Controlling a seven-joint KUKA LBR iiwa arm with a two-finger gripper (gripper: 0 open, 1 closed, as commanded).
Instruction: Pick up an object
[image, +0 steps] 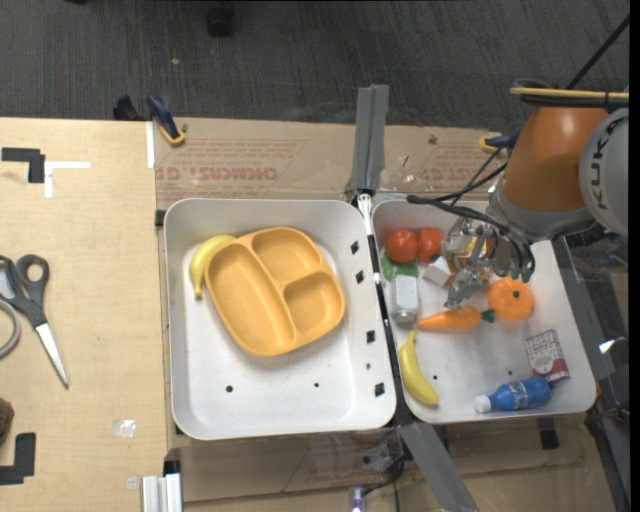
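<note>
The pincer (466, 285) hangs low in the right bin (575, 330), how far open I cannot tell. The carrot (452, 320) lies just below it — long axis left-right — with the orange (511, 300) beside on the right.

Scissors (35, 310) lie at the left edge of the wooden bench (90, 390); a blue-and-yellow clamp (165, 120) sits at upper left on cardboard (260, 160).
</note>
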